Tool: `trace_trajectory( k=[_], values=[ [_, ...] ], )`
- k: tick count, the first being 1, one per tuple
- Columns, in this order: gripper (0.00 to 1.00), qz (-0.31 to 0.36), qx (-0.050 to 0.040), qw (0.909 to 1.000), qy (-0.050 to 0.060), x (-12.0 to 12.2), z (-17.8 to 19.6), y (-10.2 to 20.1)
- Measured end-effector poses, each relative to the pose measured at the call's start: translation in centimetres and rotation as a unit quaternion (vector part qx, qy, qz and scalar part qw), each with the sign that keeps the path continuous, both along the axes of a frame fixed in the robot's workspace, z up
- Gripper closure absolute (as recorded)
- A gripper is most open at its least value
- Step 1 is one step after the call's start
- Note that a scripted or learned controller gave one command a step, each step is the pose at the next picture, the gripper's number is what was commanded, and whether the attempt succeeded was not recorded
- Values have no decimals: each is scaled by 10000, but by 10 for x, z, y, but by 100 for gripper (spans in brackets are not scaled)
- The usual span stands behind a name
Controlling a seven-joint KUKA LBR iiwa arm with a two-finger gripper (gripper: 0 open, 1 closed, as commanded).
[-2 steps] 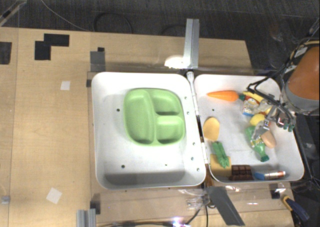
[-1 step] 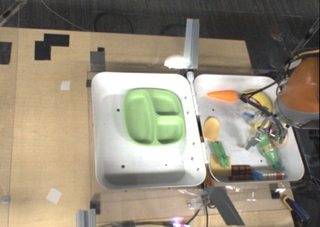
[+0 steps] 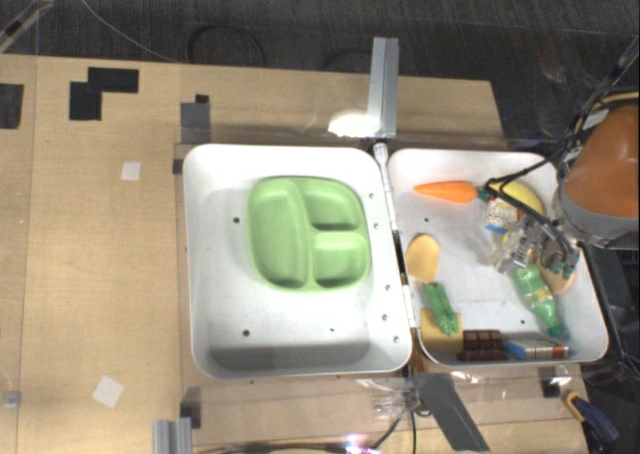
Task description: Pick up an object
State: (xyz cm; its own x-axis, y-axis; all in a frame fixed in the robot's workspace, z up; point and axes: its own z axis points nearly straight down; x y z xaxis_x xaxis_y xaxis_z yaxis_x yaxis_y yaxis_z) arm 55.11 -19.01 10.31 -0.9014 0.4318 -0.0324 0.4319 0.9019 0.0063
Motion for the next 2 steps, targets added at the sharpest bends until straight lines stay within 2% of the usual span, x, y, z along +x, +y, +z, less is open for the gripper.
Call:
trace_trajectory(
  k=[1, 2],
  values=[
    [100, 1180, 9, 9929, 122, -22, 40, 7],
    [0, 1181, 11, 9929, 125, -22, 40, 7]
  ],
)
